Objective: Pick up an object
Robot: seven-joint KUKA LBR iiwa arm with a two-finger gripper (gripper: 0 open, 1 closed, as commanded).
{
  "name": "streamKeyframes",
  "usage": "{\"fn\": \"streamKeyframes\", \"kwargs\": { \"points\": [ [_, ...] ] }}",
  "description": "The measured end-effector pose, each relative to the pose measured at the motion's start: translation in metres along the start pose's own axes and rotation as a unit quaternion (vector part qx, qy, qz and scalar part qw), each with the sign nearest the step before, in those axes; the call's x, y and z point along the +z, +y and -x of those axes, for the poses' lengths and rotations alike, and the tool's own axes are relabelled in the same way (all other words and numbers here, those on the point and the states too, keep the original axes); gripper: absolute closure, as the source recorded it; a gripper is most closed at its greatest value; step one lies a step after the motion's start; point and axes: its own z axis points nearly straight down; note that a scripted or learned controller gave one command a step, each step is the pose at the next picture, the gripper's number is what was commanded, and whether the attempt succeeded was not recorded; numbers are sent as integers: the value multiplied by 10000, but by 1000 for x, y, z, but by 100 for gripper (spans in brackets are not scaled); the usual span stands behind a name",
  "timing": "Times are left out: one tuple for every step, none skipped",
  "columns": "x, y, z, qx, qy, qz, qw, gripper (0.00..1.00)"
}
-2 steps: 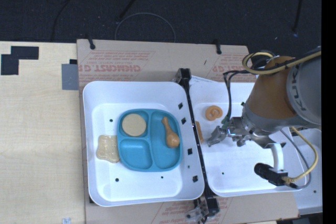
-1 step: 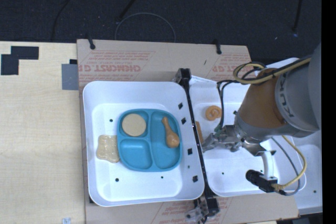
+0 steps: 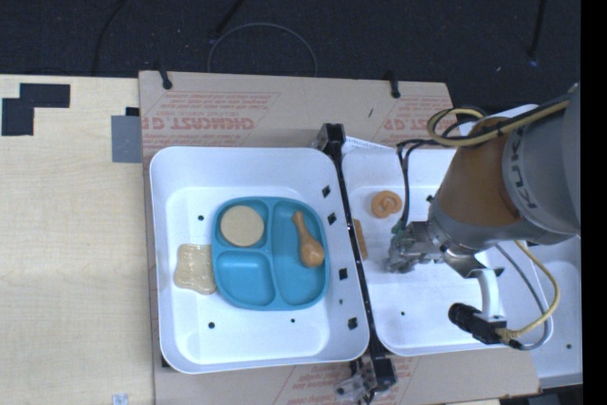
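Note:
My gripper hangs over the right bin, low near its floor, at the end of the grey arm with the orange band. A small orange round piece lies on the bin floor just up and left of the gripper, apart from it. A thin tan object rests against the divider between the bins, to the left of the gripper. In the left bin a blue divided tray holds a tan disc and a wooden spoon-like piece. A pale yellow sponge-like piece lies beside the tray.
A black clip bar runs between the two bins. Cables loop off the wrist over the right bin's right part. The bins sit on a cardboard sheet on the wooden bench.

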Motion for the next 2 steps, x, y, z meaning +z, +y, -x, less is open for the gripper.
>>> {"fn": "streamKeyframes", "kwargs": {
  "points": [
    [-62, 4, -1, -37, -5, 22, 10000, 100],
    [-110, 5, 0, -37, -6, 27, 10000, 100]
  ]
}}
